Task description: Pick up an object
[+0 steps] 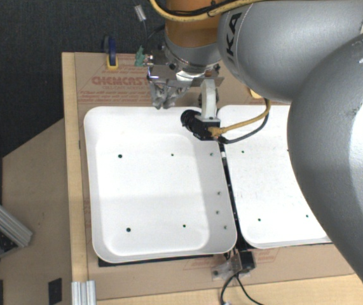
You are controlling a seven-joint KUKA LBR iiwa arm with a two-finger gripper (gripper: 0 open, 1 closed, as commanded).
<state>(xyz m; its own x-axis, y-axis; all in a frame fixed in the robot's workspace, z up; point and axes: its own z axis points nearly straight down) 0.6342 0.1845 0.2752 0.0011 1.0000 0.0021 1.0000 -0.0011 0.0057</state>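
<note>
at the far rim of the left bin (96, 170), the gripper (163, 98) hangs just above the edge, pointing down. we cannot tell how far it is open, nor whether it has hold of anything. we cannot tell where an object to pick lies either: the arm (308, 81) hides much of the right bin (264, 170). we judge the coming move turns on finding a target, most likely rightward, under the arm.

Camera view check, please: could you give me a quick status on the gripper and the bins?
Gripper at left bin's far edge, finger state unclear. No object seen between fingers. Right bin partly behind arm.
</note>
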